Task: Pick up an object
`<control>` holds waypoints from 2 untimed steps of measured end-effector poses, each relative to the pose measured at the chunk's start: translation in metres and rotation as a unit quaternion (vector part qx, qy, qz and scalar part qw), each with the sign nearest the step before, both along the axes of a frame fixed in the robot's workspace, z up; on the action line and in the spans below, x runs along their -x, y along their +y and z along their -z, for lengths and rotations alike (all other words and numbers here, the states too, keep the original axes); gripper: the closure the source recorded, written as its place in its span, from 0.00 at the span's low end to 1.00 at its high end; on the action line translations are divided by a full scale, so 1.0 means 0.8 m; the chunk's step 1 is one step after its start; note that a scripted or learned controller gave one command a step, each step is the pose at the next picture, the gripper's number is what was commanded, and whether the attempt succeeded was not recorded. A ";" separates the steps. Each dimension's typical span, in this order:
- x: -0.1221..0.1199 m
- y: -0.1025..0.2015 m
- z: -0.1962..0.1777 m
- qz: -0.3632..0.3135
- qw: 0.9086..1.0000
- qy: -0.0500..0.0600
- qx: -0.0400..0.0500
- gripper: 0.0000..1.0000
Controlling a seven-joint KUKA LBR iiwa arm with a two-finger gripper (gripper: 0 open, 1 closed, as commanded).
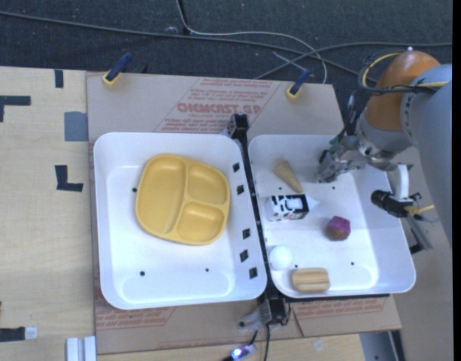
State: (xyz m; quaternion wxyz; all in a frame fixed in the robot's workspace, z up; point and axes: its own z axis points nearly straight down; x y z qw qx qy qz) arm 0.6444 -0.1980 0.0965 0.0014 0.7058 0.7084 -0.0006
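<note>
Cardboard underlies two white bins: the left bin bears a yellow divided plate; the right bin holds a cone, cow toy, purple lump, white ball and bread-like block. Whether the gripper, above the bin's upper right, is spread cannot be told

The yellow plate looks like smooth matt plastic; both bins are glossy white plastic; the bench is pale wood.

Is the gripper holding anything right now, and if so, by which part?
Nothing shows between its fingers. The gripper hangs over the right bin, near the cone-shaped piece but apart from it.
</note>
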 end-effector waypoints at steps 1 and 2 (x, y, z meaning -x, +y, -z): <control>0.000 0.004 -0.053 0.001 1.000 -0.001 -0.001 1.00; 0.007 0.015 -0.118 0.001 1.000 -0.001 -0.001 1.00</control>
